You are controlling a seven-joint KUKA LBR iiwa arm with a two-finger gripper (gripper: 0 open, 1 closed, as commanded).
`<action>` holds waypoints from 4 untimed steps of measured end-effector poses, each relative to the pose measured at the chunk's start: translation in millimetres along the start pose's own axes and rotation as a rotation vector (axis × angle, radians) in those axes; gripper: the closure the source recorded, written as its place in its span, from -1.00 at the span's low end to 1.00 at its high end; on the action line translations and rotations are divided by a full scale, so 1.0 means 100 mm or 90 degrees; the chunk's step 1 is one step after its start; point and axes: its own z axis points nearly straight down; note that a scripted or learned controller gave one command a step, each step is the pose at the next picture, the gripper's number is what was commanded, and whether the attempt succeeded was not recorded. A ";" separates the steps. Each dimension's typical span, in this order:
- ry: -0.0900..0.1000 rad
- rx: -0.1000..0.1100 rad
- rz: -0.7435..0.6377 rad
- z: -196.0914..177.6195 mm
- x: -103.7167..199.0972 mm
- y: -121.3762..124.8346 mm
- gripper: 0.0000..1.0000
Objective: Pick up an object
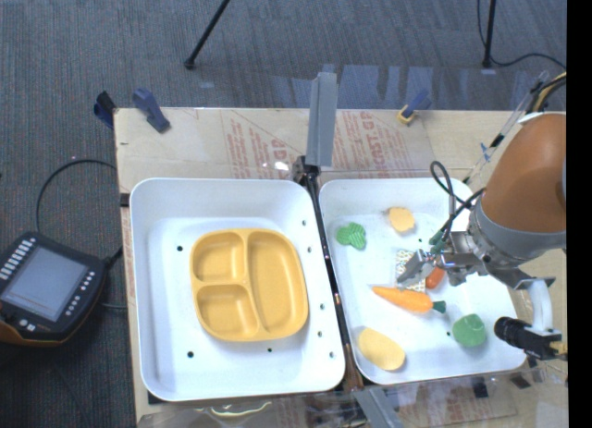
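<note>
The gripper (418, 271) sits low in the right bin (370, 197), right of centre in the frame, with the grey wrist and orange band coming in from the right edge. How wide it's spread I honestly can't tell; the metal bits blur together with a small speckled patch on the bin floor. Nothing visibly sits between the tips, so I wouldn't call anything held.

Looks like the reach-and-close step to me, not the lift. There's a small orange-red piece (434, 278) touching or just beside the tips on their right, and the carrot (403, 299) lies just below, pointing left with its green stem end toward the right. Either could be the target, can't say which.

Next move, my guess: it needs to get squarely over 1 item, close, and come straight up. The carrot is tapered and smooth, so a grab near the thin tip could slip.

Rest of that bin: a pale orange round piece (400, 220) above the gripper, a green leafy thing (351, 236) to the upper left near the bin's left wall, a green pepper-like item (469, 330) at lower right, and a yellow lemon-ish blob (380, 348) at the bottom.

The left bin (157, 223) has a yellow divided plate (248, 284) with 3 compartments, well apart from the action.
</note>
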 end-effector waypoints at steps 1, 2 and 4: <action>0.000 0.000 0.027 1.18 -0.07 0.13 -1.00; 0.001 0.002 0.031 1.09 -0.08 0.12 1.00; -0.001 0.000 -0.105 0.58 0.25 1.07 1.00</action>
